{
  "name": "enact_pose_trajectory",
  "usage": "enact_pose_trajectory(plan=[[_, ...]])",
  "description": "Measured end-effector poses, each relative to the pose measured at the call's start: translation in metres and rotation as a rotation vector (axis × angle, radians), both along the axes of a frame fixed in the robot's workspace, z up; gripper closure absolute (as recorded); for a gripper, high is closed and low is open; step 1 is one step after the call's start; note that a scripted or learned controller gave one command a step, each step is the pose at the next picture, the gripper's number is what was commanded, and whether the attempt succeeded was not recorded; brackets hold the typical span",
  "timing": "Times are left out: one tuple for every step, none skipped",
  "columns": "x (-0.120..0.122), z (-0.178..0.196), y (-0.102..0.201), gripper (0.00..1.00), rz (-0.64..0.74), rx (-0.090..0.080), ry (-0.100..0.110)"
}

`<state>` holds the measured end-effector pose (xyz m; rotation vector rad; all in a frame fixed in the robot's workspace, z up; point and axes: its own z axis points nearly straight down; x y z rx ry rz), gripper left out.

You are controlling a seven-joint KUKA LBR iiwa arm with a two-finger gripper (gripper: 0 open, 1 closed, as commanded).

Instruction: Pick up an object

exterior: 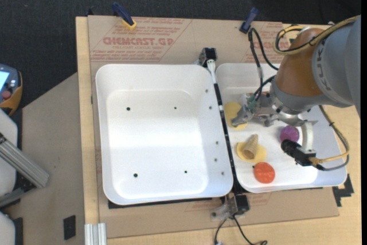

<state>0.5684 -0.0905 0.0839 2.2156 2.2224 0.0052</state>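
Two white bins [114,123]; end effector [248,115] over yellow piece [231,109].

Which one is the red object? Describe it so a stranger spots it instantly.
Look in the right white bin, along its near rim. The red object, round and flat-looking, lies just below the tan cone-shaped piece. It is the only red thing there; its neighbours are yellow, tan and purple.

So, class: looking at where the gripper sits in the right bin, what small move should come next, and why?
Probably a short descent onto the yellow piece: the gripper sits just beside it in the right bin, and nothing shows between its fingers yet.
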Motion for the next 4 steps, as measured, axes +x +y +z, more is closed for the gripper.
enact_pose_trajectory(plan=[[0.093,0.003,-0.049,0.0,-0.011,0.015,0.054],[0.088,0.01,-0.056,1.0,-0.013,-0.001,0.056],[0.101,0.108,0.084,1.0,0.01,0.004,-0.009],[0.099,0.158,0.171,1.0,0.006,0.002,-0.004]])
